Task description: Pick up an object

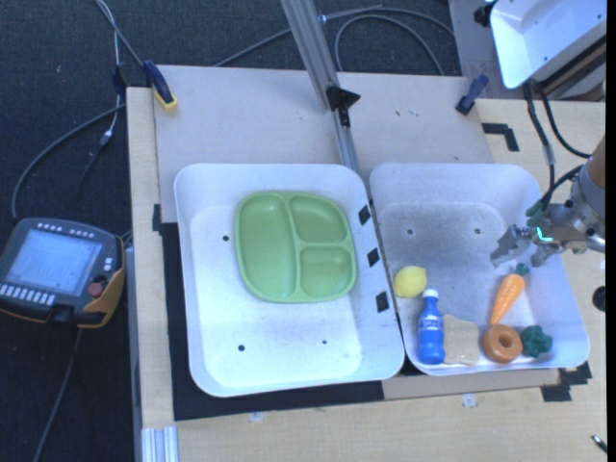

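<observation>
We see a tan bench (250, 114) | on it two white bins side by side, touching: left bin (207, 354), right bin (452, 186) | black mat (178, 397) under the bins' near edge | blue clamps at far corners: left clamp (159, 85), right clamp (472, 92)

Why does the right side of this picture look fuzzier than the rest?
In the camera view, the gripper over the right bin looks soft and smeared, while the green plate, lemon and carrot stay fairly crisp; the white housing at top right glares brightly, and shadows are faint under even light.
</observation>
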### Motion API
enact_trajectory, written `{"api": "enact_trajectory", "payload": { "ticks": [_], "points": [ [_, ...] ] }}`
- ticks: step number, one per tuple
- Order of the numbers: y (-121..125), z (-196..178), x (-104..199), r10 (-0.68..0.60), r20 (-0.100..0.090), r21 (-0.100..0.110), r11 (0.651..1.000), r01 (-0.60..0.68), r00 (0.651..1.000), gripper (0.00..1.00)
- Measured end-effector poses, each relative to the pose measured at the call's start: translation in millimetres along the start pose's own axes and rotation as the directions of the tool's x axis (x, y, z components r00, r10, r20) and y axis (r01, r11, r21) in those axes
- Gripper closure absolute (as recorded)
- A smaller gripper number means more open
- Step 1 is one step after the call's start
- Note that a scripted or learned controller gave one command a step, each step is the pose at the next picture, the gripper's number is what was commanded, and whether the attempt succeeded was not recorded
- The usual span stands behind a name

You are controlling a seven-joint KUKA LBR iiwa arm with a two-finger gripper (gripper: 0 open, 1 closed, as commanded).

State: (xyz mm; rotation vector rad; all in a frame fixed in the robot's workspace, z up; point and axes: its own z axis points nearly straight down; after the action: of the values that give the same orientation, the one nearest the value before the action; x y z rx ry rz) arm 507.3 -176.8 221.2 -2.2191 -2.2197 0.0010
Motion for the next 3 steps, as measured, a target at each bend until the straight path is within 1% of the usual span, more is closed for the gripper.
{"api": "enact_trajectory", "payload": {
  "ticks": [1,3],
  "points": [
    [0,-1,0,0.0,0.0,-0.002,1.0,0.0,1.0,0.0],
    [1,85,8,0.0,-0.002,0.003,1.0,0.0,1.0,0.0]
  ]
}}
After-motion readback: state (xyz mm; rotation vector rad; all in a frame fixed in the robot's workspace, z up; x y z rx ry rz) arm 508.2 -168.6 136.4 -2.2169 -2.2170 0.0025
